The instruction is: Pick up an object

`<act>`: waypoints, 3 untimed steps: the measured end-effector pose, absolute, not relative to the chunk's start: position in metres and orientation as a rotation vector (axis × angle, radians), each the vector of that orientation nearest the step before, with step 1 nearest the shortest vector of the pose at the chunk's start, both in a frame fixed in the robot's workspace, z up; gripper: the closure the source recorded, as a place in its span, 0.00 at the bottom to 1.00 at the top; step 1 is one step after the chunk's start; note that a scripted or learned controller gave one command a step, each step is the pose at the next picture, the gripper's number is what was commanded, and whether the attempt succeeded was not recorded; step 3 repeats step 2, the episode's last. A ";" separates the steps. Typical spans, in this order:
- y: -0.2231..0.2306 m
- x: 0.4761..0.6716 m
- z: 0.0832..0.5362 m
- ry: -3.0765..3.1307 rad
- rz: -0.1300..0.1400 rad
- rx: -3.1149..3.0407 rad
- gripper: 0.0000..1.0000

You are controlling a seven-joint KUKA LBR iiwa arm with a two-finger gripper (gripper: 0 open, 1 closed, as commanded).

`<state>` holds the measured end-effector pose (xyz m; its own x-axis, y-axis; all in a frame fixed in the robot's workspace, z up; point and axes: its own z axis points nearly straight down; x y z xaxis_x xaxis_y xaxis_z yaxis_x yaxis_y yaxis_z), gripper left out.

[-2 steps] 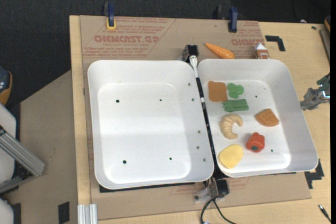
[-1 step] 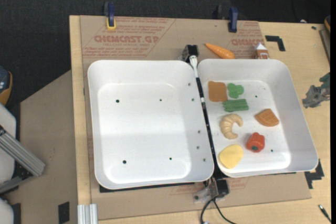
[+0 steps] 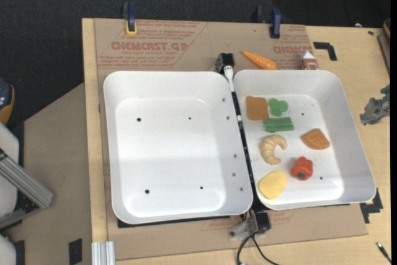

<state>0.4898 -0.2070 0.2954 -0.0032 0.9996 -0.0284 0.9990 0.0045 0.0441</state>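
Observation:
The right white bin [image 3: 347, 133] holds several toy foods. A brown toast square [image 3: 257, 108] lies beside a green broccoli piece [image 3: 278, 107], with a green pea pod [image 3: 278, 125] just below them. A tan croissant [image 3: 273, 148] sits mid-bin and an orange wedge [image 3: 316, 139] lies to its right. Nearer the front are a red pepper [image 3: 302, 168] and a yellow lemon-like piece [image 3: 273, 185].
The left white bin [image 3: 173, 146] adjoins the right one along a black seam. An orange carrot [image 3: 259, 60] and a small bottle [image 3: 308, 61] lie on the cardboard behind the right bin. A small grey metal piece [image 3: 374, 110] sits at the bench's right edge.

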 end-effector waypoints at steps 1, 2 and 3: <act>-0.180 0.478 0.207 2.228 -0.004 2.226 1.00; -0.182 0.480 0.222 2.219 0.002 2.218 1.00; -0.182 0.480 0.222 2.219 0.002 2.218 1.00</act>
